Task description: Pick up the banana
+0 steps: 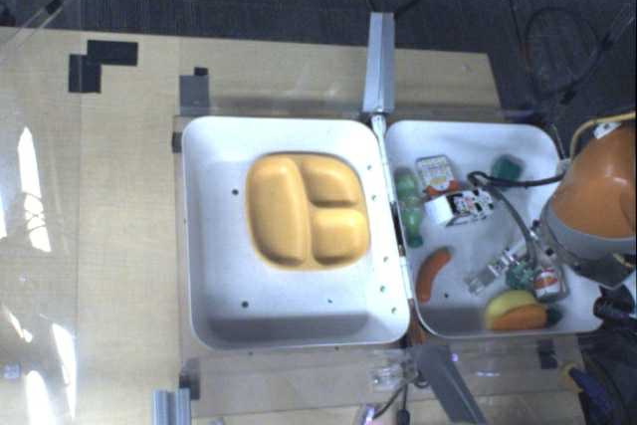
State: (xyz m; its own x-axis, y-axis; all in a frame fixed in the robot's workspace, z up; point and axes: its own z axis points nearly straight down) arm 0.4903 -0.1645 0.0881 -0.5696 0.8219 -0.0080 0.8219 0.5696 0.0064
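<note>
Gripper (503, 266): I am seeing it hanging low over the right bin, near the front right corner, reaching in from the arm's orange band at the right edge. Whether it is spread or closed, I cannot tell from this angle.
Arm (597, 199): I am watching it leaning in over the right rim, a black cable looping from it toward the bin's middle.
Banana (510, 303): it is lying on the bin floor just below the gripper, a yellow curve against the front wall, touching an orange piece.
Orange piece (522, 318): it is sitting right in front of the banana, pressed to the front wall.
Red sausage-shaped item (432, 273): it is lying tilted, left of the gripper, near the divider.
Green item (407, 209): it is resting along the left wall of the right bin.
Small cartons (450, 194): they are lying in the middle back area, behind the gripper.
Right bin (478, 136): I am seeing all these things gathered in it.
Left bin (214, 244): it is holding a yellow divided tray (304, 210), set centrally and well apart from the gripper.
</note>
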